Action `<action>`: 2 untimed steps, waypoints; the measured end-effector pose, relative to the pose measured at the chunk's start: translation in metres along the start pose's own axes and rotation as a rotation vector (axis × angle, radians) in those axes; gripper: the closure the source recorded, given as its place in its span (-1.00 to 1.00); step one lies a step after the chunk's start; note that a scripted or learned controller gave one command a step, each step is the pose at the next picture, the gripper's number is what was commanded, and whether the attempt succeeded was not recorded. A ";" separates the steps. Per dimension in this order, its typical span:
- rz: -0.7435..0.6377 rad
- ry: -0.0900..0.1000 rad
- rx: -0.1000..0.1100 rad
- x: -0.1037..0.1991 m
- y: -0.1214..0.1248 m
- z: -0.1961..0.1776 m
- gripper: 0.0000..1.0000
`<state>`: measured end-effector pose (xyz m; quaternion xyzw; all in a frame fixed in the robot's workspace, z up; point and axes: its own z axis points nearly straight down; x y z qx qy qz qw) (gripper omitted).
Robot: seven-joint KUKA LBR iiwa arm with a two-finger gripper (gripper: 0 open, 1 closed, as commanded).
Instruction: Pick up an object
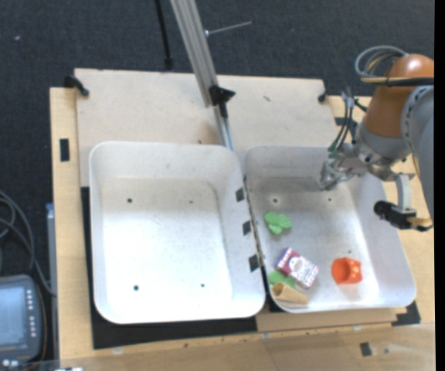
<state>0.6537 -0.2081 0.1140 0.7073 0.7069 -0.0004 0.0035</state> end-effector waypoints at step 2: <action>-0.004 0.003 -0.005 0.001 0.005 -0.130 1.00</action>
